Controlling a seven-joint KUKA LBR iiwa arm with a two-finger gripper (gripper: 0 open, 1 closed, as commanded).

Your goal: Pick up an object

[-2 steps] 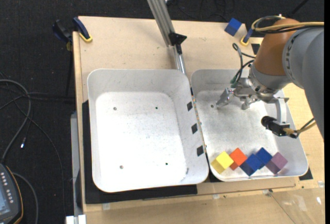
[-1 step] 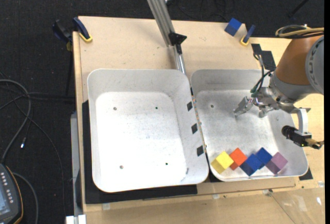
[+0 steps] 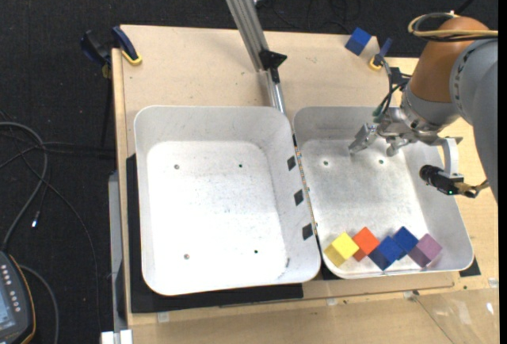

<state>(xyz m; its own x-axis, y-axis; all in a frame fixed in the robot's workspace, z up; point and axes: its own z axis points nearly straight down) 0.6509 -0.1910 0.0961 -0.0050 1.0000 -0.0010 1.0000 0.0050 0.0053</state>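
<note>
**Arm over the right bin, blocks bunched at the near edge**

The grey arm (image 3: 467, 81) reaches in from the right, its orange band (image 3: 440, 69) above the wrist, and its jaws (image 3: 379, 140) hang over the far part of the right bin (image 3: 380, 192). The two fingers (image 3: 360, 140) stand apart, open, with nothing between them.

The things to pick lie well apart from the jaws, in a tight row along the near edge of the same bin: a yellow block (image 3: 342, 248) at the left end, an orange block (image 3: 365, 241) touching it, then a blue block (image 3: 394, 247), and a purple block (image 3: 425, 250) at the right end.

The left bin (image 3: 210, 200) sits just beside the right one on the wooden desk (image 3: 198, 65). Another blue block (image 3: 359, 40) rests on the desk near its far right corner, outside both bins. A metal pole (image 3: 242, 5) slants across the far side of the desk.
</note>
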